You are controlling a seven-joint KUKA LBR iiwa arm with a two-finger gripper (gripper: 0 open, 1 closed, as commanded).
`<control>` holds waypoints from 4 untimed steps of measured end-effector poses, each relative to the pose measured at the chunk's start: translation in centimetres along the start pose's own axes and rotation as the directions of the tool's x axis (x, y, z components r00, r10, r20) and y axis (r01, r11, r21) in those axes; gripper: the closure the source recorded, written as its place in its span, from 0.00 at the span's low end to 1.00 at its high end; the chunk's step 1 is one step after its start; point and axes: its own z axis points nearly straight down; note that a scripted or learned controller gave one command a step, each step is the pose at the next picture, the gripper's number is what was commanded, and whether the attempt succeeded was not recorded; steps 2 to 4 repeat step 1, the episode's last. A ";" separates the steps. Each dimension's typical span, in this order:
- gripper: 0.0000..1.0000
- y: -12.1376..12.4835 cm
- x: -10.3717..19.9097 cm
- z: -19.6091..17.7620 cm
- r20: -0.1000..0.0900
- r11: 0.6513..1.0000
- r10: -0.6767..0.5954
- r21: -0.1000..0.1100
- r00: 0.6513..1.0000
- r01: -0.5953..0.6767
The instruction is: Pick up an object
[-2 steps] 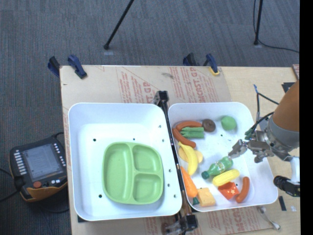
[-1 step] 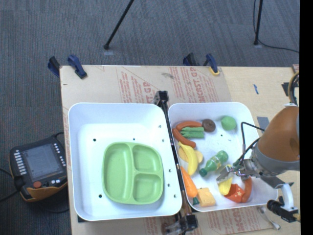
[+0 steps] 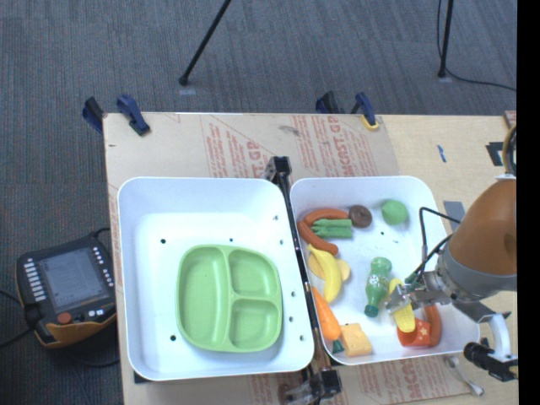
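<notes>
Gripper (image 3: 405,298) lowered into the crowded right bin (image 3: 422,194), beside the green bottle (image 3: 377,285).

Open room is left at the bin's far right corner, near the green ball (image 3: 394,212); the near wall is crowded by a red pepper (image 3: 419,332) and a cheese wedge (image 3: 356,339). The bottle is flanked on its left by a banana (image 3: 327,275) and a carrot (image 3: 326,310), with sausages (image 3: 316,229) beyond. A small yellow piece (image 3: 403,314) is seen at the fingertips; whether it is grasped cannot be told. The green tray (image 3: 228,298) is seen in the left bin (image 3: 152,226).
</notes>
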 end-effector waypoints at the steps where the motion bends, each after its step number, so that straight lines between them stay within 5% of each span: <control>1: 1.00 0.2 5.0 -9.6 0.002 0.962 0.273 -0.003 0.962 -0.273; 4: 1.00 0.2 5.0 -9.6 0.002 0.962 0.273 -0.003 0.962 -0.273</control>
